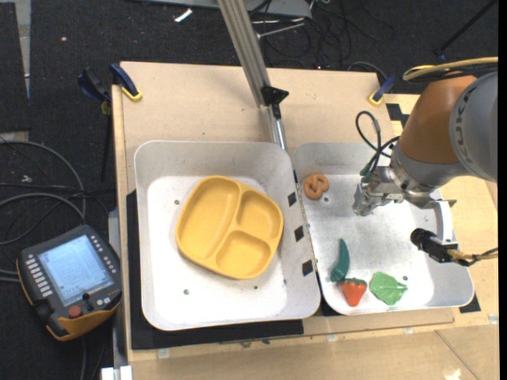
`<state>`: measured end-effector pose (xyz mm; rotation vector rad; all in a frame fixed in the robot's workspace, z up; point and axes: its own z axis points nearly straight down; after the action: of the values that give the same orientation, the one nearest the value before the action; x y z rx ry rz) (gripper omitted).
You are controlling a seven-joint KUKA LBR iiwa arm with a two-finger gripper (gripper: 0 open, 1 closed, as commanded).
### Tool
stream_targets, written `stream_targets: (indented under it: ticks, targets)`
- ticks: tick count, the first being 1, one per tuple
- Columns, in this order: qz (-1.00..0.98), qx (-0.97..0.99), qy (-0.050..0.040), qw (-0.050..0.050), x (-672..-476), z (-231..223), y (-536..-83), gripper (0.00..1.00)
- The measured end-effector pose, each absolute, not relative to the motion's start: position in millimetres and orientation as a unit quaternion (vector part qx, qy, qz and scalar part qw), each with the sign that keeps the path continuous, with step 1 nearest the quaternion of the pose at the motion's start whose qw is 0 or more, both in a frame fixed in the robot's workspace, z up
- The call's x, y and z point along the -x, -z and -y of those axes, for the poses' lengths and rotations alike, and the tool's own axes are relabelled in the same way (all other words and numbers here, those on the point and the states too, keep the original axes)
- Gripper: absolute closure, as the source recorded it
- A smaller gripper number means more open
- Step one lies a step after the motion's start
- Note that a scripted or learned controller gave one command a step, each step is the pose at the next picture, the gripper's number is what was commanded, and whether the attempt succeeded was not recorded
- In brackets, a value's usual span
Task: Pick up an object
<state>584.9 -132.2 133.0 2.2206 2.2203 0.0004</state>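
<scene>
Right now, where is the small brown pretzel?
The pretzel lies in the right bin, in its far left corner, close to the wall shared with the left bin. The gripper is to its right.

The arm [455,129] runs off the right edge, so its base and most of its links are cut away. Its wrist hangs over the right bin [444,295] and hides part of that bin's far right floor and rim. The gripper [363,204] is seen from above, and its fingertips are too small and blurred to tell whether they are parted or closed. The leaning metal pole [245,42] is cut off by the top edge. The teach pendant's [67,279] screen is too blurred to read.
</scene>
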Motion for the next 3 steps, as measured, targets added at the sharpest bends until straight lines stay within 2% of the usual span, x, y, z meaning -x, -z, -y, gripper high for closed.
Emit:
stream_targets:
  ticks: [2,3]
  targets:
    - [-0.708,-0.706,-0.0022,0.004,-596.1,127,-259,1.00]
    - [-0.708,-0.706,-0.0013,0.002,-597.3,126,-289,1.00]
